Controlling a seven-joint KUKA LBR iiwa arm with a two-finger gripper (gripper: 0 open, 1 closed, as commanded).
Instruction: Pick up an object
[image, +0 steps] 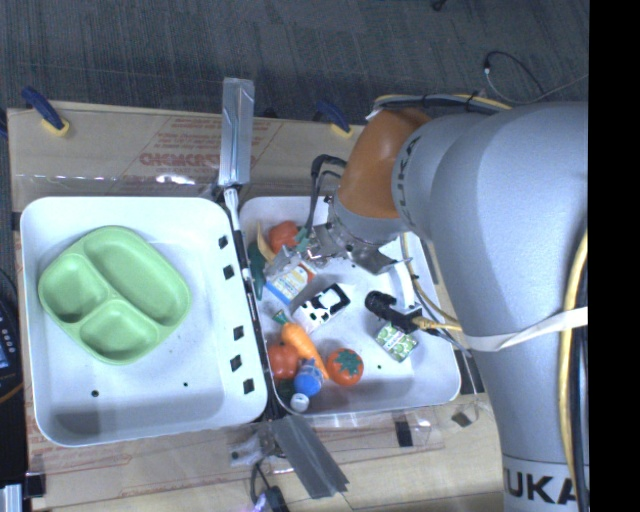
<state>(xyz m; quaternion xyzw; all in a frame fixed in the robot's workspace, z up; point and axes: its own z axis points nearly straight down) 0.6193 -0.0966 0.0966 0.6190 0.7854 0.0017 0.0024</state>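
My gripper (312, 248) reaches down into the back left part of the right bin (440, 372). It hangs just right of a red-orange round toy (284, 236) and just above a small blue and white carton (287, 284). I see nothing held in it. A black and white box (326, 304) lies in the bin's middle. Toward the front lie an orange carrot (301, 346), a red tomato (345, 366), a blue bottle (305, 383) and a green packet (397, 343). The arm's grey body and orange band cover the bin's back right part.
The left bin (60, 410) holds a green divided plate (113, 292) in its left half. A metal divider (236, 130) stands between the bins at the back, and blue clamps (47, 110) grip the bench's far edge.
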